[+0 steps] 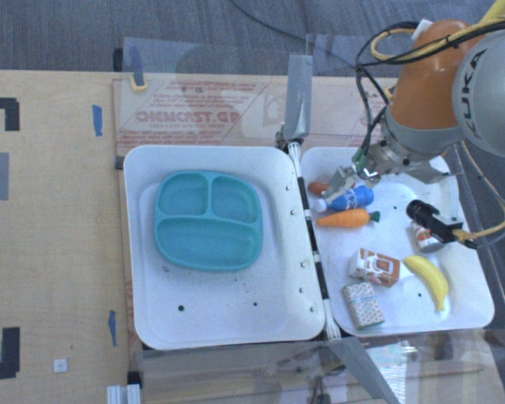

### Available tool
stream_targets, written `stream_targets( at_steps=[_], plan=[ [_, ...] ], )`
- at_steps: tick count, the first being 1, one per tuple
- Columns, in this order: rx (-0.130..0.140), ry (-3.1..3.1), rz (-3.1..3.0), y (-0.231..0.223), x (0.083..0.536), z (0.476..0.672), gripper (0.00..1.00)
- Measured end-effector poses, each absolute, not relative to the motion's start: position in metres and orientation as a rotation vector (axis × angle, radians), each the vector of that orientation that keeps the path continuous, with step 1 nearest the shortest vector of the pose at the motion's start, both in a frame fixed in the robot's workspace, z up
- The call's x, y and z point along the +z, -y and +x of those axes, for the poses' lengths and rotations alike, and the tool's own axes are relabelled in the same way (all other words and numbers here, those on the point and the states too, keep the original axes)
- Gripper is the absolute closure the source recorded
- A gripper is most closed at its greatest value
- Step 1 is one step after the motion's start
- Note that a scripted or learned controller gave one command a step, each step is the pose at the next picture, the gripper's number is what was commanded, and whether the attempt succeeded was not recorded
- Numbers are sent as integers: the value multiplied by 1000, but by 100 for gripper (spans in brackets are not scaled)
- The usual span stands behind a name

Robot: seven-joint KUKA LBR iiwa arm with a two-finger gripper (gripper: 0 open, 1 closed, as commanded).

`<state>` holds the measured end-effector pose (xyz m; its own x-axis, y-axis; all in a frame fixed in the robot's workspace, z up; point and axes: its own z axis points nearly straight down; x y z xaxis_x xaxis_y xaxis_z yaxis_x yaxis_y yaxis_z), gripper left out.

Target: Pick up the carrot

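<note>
- 2 white bins, a left bin (140, 251) and a right bin (473, 301)
- 1 teal plate (208, 221), split into 3 compartments
- 1 carrot (343, 219)
- 1 banana (430, 279)
- 1 blue bottle (354, 198)
- 1 brown-and-white carton (375, 268)
- 1 patterned packet (364, 305)
- 1 small reddish thing (318, 188), honestly can't tell what it is
- so 7 loose items total, 6 of them in the right bin

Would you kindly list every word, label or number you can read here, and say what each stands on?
"KUKA": sideways on the grey arm, partly cut off by the picture's edge.
Red print on the clear sheet: too blurred to read.
Print on the small carton: too small to read.
The carrot bears no text.
</note>
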<state>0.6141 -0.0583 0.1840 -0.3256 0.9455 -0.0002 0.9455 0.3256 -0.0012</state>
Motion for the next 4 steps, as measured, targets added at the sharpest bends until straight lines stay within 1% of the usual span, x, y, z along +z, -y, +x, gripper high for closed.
stream_targets(
  at_steps=[1, 2, 3, 4],
  plan=[
    [1, 2545, -1840, 100, 128, 593, 0],
    [-3, 2575, -1808, 99, 88, 611, 0],
    [-9, 2577, -1813, 100, 98, 613, 100],
    [0, 2686, -1634, 76, 184, 600, 100]
  ],
)
